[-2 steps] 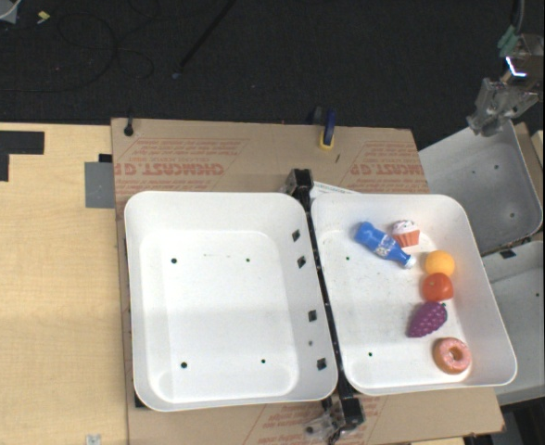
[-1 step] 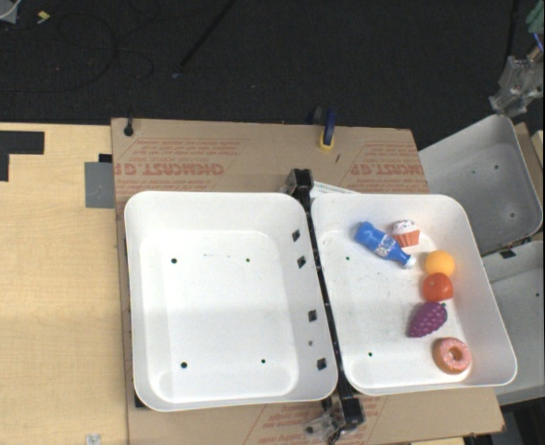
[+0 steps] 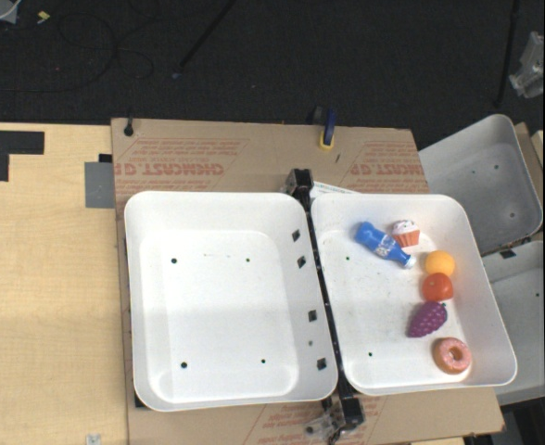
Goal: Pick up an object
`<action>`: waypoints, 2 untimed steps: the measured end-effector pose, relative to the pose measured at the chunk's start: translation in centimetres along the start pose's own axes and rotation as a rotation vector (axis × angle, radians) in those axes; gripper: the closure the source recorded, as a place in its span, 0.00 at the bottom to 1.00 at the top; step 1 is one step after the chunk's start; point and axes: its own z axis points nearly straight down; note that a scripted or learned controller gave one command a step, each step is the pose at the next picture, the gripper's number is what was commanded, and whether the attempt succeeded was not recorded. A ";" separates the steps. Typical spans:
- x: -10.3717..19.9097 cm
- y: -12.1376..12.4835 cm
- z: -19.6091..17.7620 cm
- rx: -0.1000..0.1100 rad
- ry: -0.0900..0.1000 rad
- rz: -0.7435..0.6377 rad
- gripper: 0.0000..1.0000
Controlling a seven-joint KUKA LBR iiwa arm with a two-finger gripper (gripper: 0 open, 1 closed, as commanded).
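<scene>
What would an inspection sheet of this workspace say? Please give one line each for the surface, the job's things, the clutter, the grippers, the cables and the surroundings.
Surface: brown cardboard sheet on a light wooden bench, bearing the left white plastic bin and the right white plastic bin side by side.
Job's things: all in the right bin, along its right side: blue toy bottle, small cupcake toy, orange ball, red round fruit toy, purple grape bunch toy, pink ring doughnut toy.
Clutter: nothing seen.
Grippers: nothing seen.
Cables: dark cables on the black floor behind the bench.
Surroundings: blue-and-yellow clamp at the cardboard's far edge; grey metal panel to the right.
</scene>
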 end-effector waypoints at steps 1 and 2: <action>-3.9 0.0 -0.5 0.001 -0.001 0.004 1.00; -5.1 -3.0 11.8 0.013 0.004 0.004 1.00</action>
